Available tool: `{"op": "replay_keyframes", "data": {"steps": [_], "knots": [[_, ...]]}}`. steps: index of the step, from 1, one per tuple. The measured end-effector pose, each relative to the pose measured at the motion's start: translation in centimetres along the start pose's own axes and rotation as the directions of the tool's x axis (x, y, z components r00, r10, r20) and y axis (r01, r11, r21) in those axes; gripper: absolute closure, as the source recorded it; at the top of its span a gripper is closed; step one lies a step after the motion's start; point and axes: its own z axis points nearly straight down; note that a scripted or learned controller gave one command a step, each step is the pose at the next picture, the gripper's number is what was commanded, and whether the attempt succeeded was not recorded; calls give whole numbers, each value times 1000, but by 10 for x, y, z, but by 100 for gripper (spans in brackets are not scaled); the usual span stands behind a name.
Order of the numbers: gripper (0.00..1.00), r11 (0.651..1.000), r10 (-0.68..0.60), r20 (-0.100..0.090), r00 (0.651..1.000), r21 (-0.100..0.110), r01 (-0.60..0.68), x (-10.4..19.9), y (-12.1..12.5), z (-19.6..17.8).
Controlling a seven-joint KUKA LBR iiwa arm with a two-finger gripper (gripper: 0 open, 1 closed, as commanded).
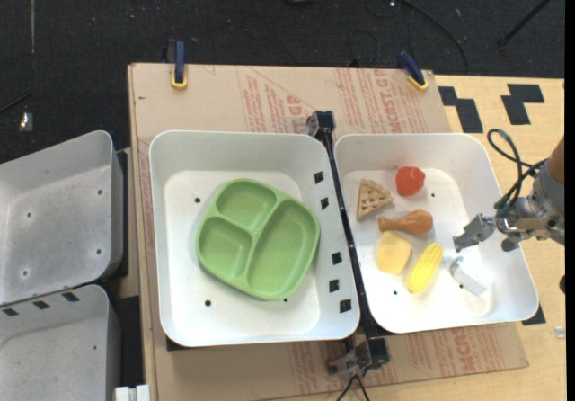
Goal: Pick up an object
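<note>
Arm reaching in from 3 o'clock over the right bin.

The claw hangs at the bin's 3 o'clock side, fingers spread wide, gripping nothing; the corn cob, drumstick and tomato lie toward 9 o'clock of it.

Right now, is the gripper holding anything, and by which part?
Nothing is held: the gripper hangs over the right bin, fingers open, apart from the corn.

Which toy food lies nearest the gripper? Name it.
The yellow corn cob, lying at the lower right of the food cluster in the right bin. The gripper hangs just to its right; the other foods lie farther left.
</note>
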Motion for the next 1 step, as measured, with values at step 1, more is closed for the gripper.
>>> {"op": "replay_keyframes", "data": {"steps": [1], "knots": [[0, 1000, -4, 3, 1000, -12, 4, 1, 3, -6]]}}
